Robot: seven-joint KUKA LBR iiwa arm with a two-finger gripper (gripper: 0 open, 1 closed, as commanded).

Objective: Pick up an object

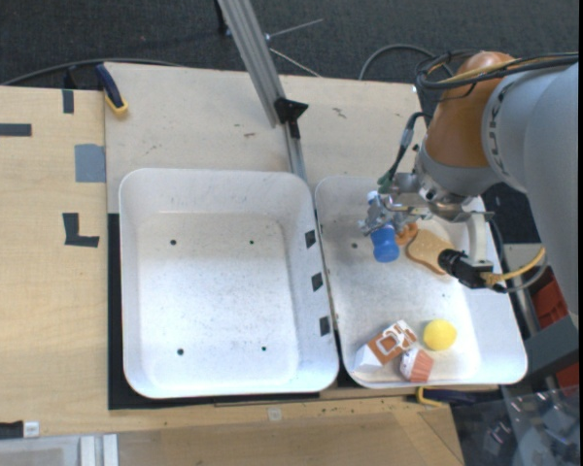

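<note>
My gripper (389, 217) hangs over the upper part of the right bin (496, 357), directly above a blue bottle-like object (385, 248). The blue object's top reaches up into the gripper's underside, and I cannot make out whether it is held. A tan slice-shaped piece (427, 249) lies just right of the blue object. Near the bin's front edge sit a yellow ball (439, 334), an orange and white carton (392, 343) and a small orange and white cup (417, 364).
The left bin (136, 260) stands beside the right one, a low wall between them. A slanted metal pole (257, 51) comes down to the bins' back edge. The grey arm with its orange band (462, 124) covers the right bin's far right side.
</note>
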